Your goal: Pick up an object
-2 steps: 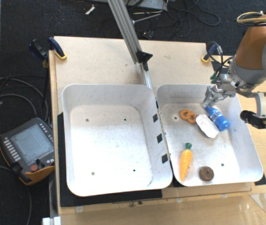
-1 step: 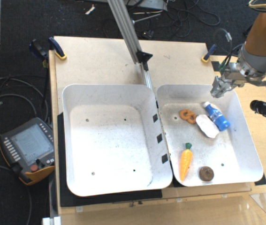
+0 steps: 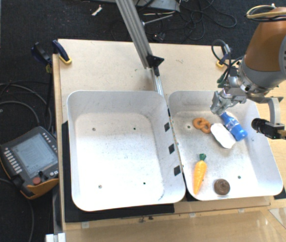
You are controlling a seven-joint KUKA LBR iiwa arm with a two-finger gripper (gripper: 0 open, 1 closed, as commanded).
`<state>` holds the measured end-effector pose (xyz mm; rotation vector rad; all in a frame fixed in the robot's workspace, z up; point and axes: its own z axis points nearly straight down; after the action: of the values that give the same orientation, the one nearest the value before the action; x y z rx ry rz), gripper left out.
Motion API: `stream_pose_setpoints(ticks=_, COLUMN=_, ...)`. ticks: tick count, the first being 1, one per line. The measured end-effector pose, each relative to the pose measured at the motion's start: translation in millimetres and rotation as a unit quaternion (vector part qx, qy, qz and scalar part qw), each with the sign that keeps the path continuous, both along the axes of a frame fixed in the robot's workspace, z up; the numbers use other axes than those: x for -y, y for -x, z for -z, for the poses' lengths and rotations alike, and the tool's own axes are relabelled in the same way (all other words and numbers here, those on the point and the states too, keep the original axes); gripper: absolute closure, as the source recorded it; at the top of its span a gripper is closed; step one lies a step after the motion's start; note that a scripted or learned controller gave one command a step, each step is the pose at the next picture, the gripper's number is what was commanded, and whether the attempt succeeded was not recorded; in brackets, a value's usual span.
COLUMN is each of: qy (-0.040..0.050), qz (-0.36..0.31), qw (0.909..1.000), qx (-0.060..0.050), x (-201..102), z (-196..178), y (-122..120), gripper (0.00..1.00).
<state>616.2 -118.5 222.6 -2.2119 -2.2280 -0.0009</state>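
The grey arm (image 3: 271,49), with its orange band high at the right, reaches in over the right bin (image 3: 264,175) and bends down at the wrist, so that the tool (image 3: 222,106) points steeply down at the bin's upper part. The tool hangs just above the top end of a blue and white bottle (image 3: 232,125); whether its fingers are apart or together cannot be told from this angle, and nothing is seen between them. The bottle lies tilted, touching a white oblong object (image 3: 222,135) just left of it. A small orange pretzel-shaped ring (image 3: 201,124) lies near, to the left. Lower in the same bin lie a toy carrot (image 3: 199,172) and, beside it, a brown round piece (image 3: 222,186). The left bin (image 3: 82,105) sits alongside on the desk (image 3: 107,59).
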Motion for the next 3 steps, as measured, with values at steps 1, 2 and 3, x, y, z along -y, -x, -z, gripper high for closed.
stream_pose_setpoints(ticks=1, qy=-0.0004, qz=0.0, qw=1.0, qx=0.0, x=-53, z=-12, y=19, gripper=1.0)
stream_pose_setpoints(ticks=2, qy=-0.0004, qz=-0.001, qw=1.0, qx=-0.001, x=-112, z=-8, y=42, gripper=1.0)
stream_pose_setpoints(ticks=3, qy=-0.0001, qz=0.0, qw=1.0, qx=-0.001, x=-160, z=2, y=66, gripper=1.0)
